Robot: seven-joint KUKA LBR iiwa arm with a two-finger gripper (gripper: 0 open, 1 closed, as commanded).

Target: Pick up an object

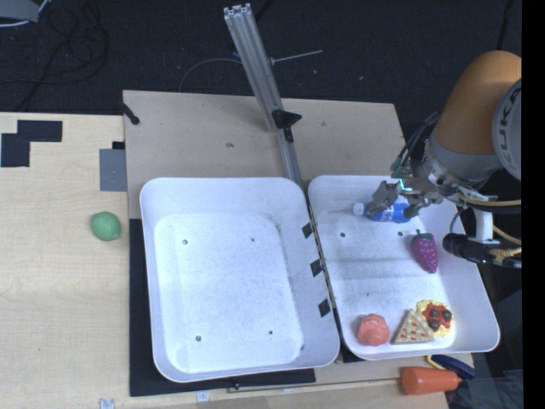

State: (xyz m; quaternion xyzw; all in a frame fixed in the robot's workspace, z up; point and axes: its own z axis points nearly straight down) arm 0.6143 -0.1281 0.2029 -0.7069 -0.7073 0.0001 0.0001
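- Objects to pick lie in the right bin (341, 254), 1 of 2 white bins on the bench: a purple grape bunch (425, 251), a round red-orange fruit (371, 329), and a waffle slice topped with berries (425, 320).
- Gripper (383, 201) hangs over the far part of the right bin, at the end of the grey arm (477, 135) with its orange band.
- Whether the gripper is parted or closed I cannot tell; a blue patch (397, 212) sits at its tip, and whether that is a held thing or part of the tool is unclear.
- Grape bunch lies in the right bin just nearer the camera than the gripper and a little to its right, apart from it, not between its tips.
- Red-orange fruit rests near the right bin's near rim, touching or just beside the waffle slice, which lies to its right; both are well apart from the gripper.
- Left bin (162, 203) sits just beside the right bin, joined along black clips (317, 267).
- Green ball (106, 226) lies on the wooden bench, well left of the left bin.
- Orange carrot-like thing (428, 380) lies outside the right bin, just past its near rim.
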